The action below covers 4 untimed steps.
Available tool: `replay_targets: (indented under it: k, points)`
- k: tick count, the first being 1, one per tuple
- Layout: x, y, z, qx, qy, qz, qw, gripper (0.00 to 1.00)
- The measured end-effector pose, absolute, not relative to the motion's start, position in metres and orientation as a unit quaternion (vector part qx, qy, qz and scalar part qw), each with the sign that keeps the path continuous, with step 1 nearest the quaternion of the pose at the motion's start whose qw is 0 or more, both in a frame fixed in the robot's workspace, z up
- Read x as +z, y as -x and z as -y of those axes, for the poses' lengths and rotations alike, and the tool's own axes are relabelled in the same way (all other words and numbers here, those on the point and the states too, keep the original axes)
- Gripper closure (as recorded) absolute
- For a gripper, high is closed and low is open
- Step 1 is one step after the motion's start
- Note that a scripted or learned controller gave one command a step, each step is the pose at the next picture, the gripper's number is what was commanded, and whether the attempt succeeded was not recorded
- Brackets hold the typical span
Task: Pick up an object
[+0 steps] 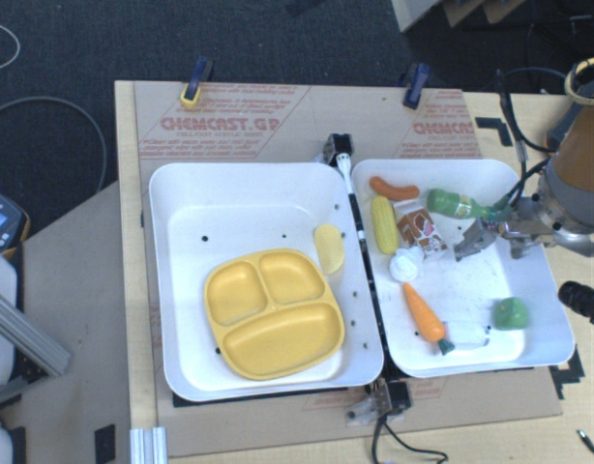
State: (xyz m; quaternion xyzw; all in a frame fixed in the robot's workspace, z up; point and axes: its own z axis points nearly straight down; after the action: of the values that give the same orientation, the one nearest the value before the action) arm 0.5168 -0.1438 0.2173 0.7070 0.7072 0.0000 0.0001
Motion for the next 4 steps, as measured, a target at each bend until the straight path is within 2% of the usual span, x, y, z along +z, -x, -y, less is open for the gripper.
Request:
replay_targets:
  k: [1,2,3,4]
  points:
    - [0.123,-0.493,0.099,-0.0021,-0.706,-0.708,-0.006,0.0]
    - [0.325,-0.481,0.043,0.0067,-0.704,-0.71,0.006,0.0]
    - [0.253,-0.479,0.015,-0.002,-0.706,-0.708,-0.003,0.0]
    - [0.267,-0.48,0.017,0.0007,-0.707,-0.707,0.001,1.0]
